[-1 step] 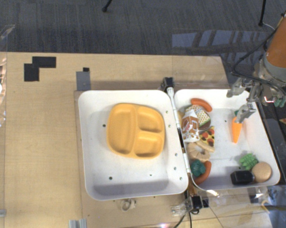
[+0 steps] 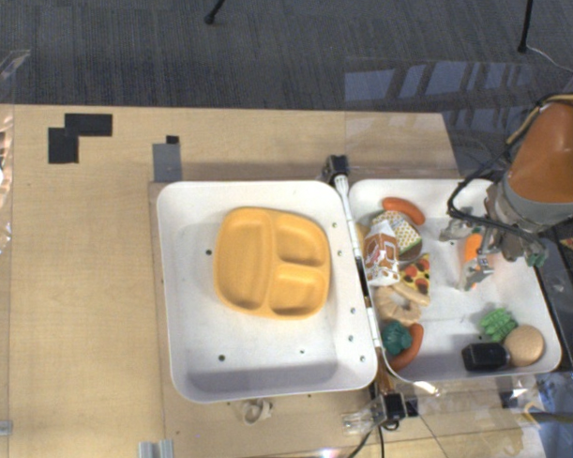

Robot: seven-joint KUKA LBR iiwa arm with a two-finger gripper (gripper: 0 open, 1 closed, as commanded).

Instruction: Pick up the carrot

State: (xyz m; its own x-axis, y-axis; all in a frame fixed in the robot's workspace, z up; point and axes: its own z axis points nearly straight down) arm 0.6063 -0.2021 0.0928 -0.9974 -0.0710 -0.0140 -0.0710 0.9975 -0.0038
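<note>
Pincer point(image 2: 474, 264) around upright carrot point(image 2: 471, 246)

The gripper point(image 2: 475, 254) looks like dull grey metal, and the small carrot point(image 2: 471, 246) right at its tips is smooth orange plastic. Under it, the right bin point(image 2: 542, 304) is smooth white plastic with a soft shine, and so is the left bin point(image 2: 190, 274) far to its left, where a matt yellow plastic tray point(image 2: 272, 261) sits. The bench point(image 2: 83, 306) around the bins looks like pale, flat wood, and the floor point(image 2: 308, 44) beyond it looks like rough grey carpet.
</note>
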